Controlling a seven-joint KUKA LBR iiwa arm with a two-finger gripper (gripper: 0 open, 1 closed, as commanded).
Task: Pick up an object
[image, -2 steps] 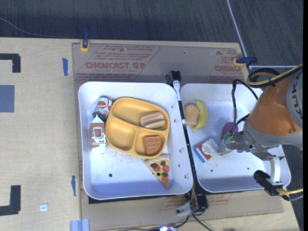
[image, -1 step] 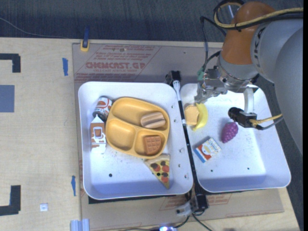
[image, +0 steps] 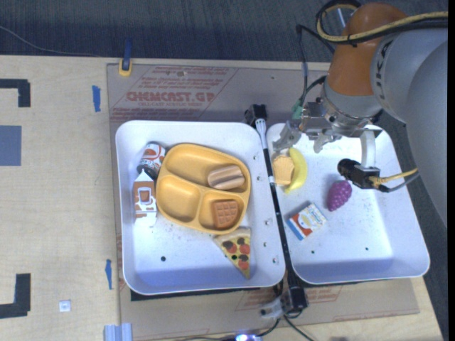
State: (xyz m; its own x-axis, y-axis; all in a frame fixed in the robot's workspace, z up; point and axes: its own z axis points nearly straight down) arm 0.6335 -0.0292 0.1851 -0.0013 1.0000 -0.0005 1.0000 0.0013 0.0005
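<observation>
My gripper (image: 301, 140) hangs over the back left part of the right bin (image: 370, 261), open, with nothing between its fingers. Just below it lie a yellow banana (image: 299, 170) and a pale yellow cheese block (image: 283, 170), touching each other by the bin's left wall. A purple bunch of grapes (image: 339, 194) rests to the right of the banana. A small white carton (image: 307, 221) with red and blue print lies nearer the front.
The left bin (image: 142, 261) holds a yellow divided plate (image: 178, 190) with a hot dog (image: 227, 177) and a waffle (image: 225, 212), a pizza slice (image: 238, 249), a can (image: 151, 160) and a small box (image: 144, 197). A black cable end (image: 355, 171) hangs from the wrist.
</observation>
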